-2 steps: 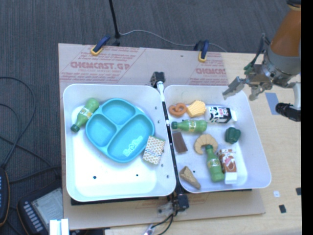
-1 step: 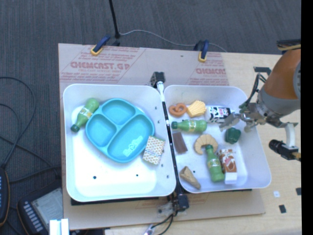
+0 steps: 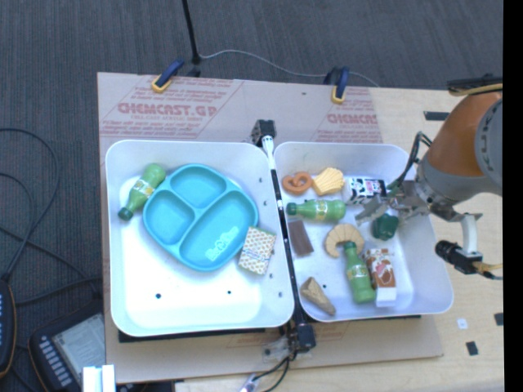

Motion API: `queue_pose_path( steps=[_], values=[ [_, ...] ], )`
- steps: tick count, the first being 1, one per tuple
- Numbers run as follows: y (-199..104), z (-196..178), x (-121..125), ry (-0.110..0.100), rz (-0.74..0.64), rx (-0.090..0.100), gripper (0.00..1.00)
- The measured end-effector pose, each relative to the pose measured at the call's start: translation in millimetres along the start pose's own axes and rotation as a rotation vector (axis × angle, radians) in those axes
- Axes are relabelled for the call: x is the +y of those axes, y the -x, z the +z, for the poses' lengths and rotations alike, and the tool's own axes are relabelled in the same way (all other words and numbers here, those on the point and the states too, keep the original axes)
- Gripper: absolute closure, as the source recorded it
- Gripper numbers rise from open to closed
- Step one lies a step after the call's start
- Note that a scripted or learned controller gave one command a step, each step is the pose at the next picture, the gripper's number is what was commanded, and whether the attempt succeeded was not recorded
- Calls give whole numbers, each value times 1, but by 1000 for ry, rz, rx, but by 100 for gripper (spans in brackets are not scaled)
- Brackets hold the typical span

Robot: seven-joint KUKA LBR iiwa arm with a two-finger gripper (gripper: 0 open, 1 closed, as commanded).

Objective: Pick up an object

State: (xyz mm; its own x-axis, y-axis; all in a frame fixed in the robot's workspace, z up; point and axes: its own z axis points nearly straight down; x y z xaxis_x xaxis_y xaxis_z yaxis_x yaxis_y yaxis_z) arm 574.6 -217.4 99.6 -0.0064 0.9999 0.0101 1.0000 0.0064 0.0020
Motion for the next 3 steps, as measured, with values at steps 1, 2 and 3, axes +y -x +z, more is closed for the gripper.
queue_pose_path(
  steps=[1,2,3],
  values=[
    [-1,5,-6,16,-4,-2,0],
    [2,-2,-7,17,0,-10,100],
    [-133,-94,19,-1,4,-9,100]
  ],
)
